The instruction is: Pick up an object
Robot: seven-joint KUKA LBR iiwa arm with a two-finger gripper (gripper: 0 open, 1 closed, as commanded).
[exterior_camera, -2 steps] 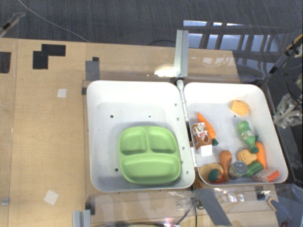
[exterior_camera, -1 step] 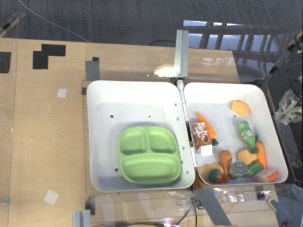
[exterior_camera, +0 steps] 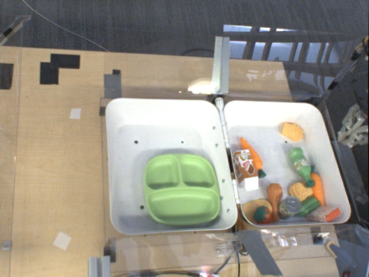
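The toy food lies loose in the right bin [exterior_camera: 323, 133]: a yellow piece [exterior_camera: 293, 131] sits alone near the far wall, easiest to reach, while a green bottle [exterior_camera: 300, 162], carrots [exterior_camera: 251, 151] and a small carton [exterior_camera: 244, 165] crowd together nearer me. A green divided plate [exterior_camera: 182, 188] fills the left bin [exterior_camera: 124, 154] on the counter [exterior_camera: 52, 172].
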